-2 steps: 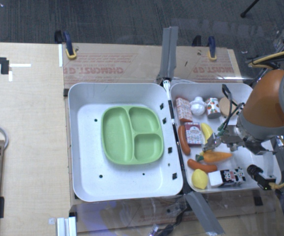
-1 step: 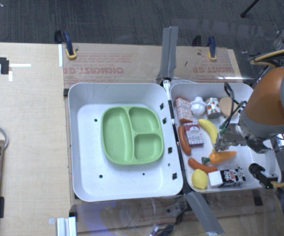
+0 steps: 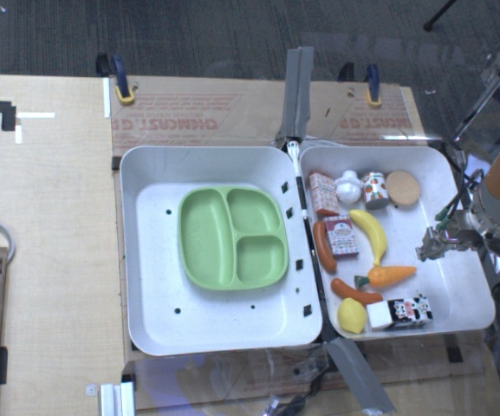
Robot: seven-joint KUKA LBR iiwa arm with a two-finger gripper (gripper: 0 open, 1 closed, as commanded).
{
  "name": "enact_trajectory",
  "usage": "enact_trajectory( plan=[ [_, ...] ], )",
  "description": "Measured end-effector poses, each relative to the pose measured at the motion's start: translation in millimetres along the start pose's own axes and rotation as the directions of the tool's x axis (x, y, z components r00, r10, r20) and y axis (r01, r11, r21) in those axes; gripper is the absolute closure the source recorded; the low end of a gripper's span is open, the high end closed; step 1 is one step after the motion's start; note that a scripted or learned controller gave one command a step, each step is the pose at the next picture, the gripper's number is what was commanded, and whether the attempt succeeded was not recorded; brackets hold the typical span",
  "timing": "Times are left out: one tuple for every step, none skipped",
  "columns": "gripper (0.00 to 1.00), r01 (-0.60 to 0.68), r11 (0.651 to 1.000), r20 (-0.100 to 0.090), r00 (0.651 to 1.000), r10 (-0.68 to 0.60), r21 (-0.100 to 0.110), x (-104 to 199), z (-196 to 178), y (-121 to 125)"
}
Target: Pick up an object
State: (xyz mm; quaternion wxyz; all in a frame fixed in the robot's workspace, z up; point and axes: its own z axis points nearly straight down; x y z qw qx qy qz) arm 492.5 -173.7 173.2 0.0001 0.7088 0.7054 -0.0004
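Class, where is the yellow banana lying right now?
The yellow banana lies mid right white bin, between the red carton and the orange carrot.

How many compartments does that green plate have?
3. The green plate in the left bin has one long compartment on its left side and two smaller ones on its right, one behind the other.

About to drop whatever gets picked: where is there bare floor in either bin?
Left bin: bare strips all round the green tray, widest along its left and near sides. Right bin: bare at the right, between the carrot and the gripper. Crowded down its left half, around the banana.
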Motion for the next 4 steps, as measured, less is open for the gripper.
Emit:
enact_trajectory(
  plan=[
    [0.0,0.0,1.0,0.0,1.0,0.0,0.0,0,0,0],
    [0.0,-0.124,0.992,0.0,0.992,0.124,0.0,45,81,41],
    [1.0,-0.126,0.992,-0.001,0.992,0.126,0.003,45,73,40],
    [1.0,-0.13,0.992,0.0,0.992,0.13,0.003,133,-18,15]
  ],
)
